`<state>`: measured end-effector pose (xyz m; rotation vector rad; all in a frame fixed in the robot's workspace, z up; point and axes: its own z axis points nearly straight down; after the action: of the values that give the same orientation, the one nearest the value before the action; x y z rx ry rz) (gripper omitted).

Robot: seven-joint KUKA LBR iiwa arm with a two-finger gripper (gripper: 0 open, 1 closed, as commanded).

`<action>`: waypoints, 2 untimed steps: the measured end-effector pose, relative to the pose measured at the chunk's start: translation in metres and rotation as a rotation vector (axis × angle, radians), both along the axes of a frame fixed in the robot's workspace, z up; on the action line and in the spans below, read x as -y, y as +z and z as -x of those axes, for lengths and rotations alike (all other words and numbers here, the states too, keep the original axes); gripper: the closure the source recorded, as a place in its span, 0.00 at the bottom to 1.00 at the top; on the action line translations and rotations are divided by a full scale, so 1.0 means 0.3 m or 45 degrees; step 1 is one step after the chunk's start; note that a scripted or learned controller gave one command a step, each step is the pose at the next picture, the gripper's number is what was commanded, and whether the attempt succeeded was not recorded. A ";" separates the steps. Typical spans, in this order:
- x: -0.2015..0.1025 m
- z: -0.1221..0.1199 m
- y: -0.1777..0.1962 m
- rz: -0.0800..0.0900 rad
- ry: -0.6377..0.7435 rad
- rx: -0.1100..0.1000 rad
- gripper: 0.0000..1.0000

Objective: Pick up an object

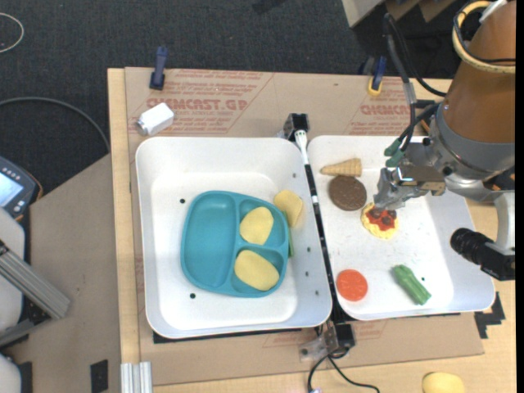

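Two shallow white bins were seen side by side on the bench, the left bin [155,244] and the right bin [458,285]. The gripper [385,209] was lowered into the right bin from the right side, positioned directly over a small yellow and red pizza slice [381,223], which lay near the middle of that bin. Whether the slice was actually clasped could not be told, because the pincer's tips were merged with the toy's red top; whether the pincer was spread or closed could not be told either. Just left of the gripper a brown round cookie [348,192] was found, and above it an ice cream cone [341,168] lay on its side. Toward the near edge of the same bin an orange disc [352,284] and a green pickle [411,285] were placed well apart from the gripper. In the left bin a teal divided plate [209,244] was set, bearing two yellow pieces [256,247], with a third yellow piece [289,206] resting just beside its upper right rim.
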<state>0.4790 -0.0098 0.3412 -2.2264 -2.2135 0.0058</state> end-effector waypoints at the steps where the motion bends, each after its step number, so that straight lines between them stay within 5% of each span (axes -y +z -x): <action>1: -0.009 -0.003 0.039 -0.001 0.007 0.007 1.00; 2: -0.010 -0.005 0.073 -0.001 0.007 0.010 1.00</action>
<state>0.4806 -0.0067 0.3630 -2.2237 -2.2236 -0.0039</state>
